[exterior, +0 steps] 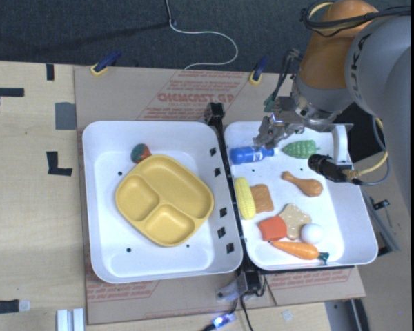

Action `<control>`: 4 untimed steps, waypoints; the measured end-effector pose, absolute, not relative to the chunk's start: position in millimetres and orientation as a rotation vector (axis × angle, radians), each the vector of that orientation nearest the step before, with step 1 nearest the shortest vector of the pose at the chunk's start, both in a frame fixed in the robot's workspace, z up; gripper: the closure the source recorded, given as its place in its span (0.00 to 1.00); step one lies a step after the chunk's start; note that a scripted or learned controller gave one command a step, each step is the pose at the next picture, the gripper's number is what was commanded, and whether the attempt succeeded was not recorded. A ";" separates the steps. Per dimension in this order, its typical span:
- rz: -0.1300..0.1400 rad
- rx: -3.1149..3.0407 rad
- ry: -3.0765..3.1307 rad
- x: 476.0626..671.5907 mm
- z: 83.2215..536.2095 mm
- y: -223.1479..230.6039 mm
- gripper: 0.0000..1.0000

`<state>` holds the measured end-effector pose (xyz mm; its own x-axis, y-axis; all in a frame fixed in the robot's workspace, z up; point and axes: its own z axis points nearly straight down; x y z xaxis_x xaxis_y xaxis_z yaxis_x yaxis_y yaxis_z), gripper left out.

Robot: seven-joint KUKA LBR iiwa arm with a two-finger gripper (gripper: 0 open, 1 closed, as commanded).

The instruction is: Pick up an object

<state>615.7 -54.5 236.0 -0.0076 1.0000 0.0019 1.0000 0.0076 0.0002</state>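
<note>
- Blue bottle (pixel 250 155) is lying on its side near the right bin's (pixel 362 236) left wall, above the corn (pixel 244 197).
- Pincer (pixel 269 135) is hovering just over the bottle's right end; I cannot tell whether it is open or closed.
- Centring across the bottle's width before descending should keep it from rolling.

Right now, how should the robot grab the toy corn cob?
Probably by its middle, coming straight down from above. The toy corn cob lies flat in the right bin, long and narrow, running roughly front to back. The fingers would close across its narrow width. It's a tight fit: the bin's left wall runs along one side, and the toast slice sits against the other.
</note>
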 end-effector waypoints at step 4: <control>0.004 -2.220 -2.223 646.9 225.9 88.0 1.00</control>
